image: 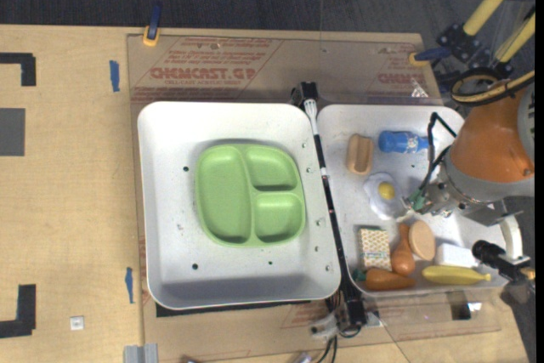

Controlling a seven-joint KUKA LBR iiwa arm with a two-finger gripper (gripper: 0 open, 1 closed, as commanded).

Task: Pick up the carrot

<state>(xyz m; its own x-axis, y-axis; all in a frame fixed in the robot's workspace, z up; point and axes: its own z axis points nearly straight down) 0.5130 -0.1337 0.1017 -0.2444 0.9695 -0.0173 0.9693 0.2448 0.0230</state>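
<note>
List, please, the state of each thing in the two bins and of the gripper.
Carrot: lying flat along the right bin's near wall, not gripped.
Banana: lying flat, right of the carrot.
Fried egg: flat, yolk up.
Blue bottle: on its side.
Bread roll: lying flat.
Cracker: lying flat.
Green divided plate: right way up in the left bin.
Gripper: low over the right bin, apart from the carrot.

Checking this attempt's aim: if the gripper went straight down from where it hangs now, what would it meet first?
Probably the round tan piece, just under the gripper, rather than the carrot lying nearer the bin's front edge. Height is hard to judge from this slant.
</note>
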